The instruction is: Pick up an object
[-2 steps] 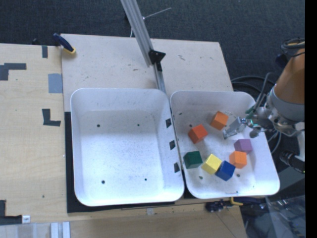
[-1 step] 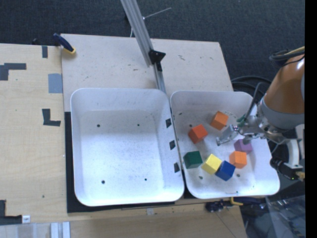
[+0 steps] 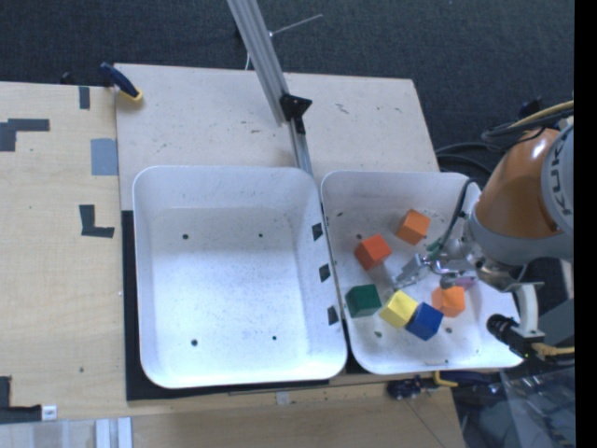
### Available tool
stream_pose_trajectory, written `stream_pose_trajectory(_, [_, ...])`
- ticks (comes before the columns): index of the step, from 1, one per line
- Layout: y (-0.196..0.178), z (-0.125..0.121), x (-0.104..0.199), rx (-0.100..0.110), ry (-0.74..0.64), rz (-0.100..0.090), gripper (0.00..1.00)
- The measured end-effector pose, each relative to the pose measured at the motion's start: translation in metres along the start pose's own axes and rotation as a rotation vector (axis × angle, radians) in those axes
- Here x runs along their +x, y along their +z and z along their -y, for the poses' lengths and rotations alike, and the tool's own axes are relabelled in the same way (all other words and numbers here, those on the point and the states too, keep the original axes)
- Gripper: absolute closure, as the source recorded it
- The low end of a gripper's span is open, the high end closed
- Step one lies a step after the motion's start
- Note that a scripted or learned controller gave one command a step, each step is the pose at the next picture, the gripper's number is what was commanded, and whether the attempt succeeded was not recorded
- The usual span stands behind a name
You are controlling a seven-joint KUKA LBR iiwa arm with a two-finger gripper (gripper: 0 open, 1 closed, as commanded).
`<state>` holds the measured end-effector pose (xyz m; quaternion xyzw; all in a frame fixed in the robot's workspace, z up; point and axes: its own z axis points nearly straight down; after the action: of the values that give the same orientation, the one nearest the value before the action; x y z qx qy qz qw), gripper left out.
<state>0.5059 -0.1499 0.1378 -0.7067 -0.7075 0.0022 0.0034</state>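
Observation:
Several small cubes lie in the right bin (image 3: 392, 187). An orange cube (image 3: 414, 225) and a red-orange cube (image 3: 373, 250) sit toward the back. A green cube (image 3: 364, 299), a yellow cube (image 3: 401, 308) and a blue cube (image 3: 425, 321) cluster near the front. Another orange cube (image 3: 451, 300) lies just right of them. My gripper (image 3: 422, 269) hangs low over the middle of this bin, between the two groups, just above the yellow cube and left of the second orange cube. The wrist hides part of the bin floor behind it.
The left bin (image 3: 149, 194) stands beside the right one, sharing a middle wall. A slanted metal bar (image 3: 266, 54) runs down to the bins' back edge. Cables and arm hardware crowd the right bin's right rim.

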Motion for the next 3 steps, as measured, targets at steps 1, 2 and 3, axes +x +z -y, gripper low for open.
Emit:
stream_pose_trajectory(1, [0.047, -0.001, 0.001, -0.007, 0.001, 0.001, 0.00])
stream_pose_trajectory(2, [0.037, 0.000, 0.001, -0.006, -0.001, 0.000, 1.00])
stream_pose_trajectory(3, [-0.008, -0.001, -0.006, -0.010, 0.001, 0.003, 1.00])
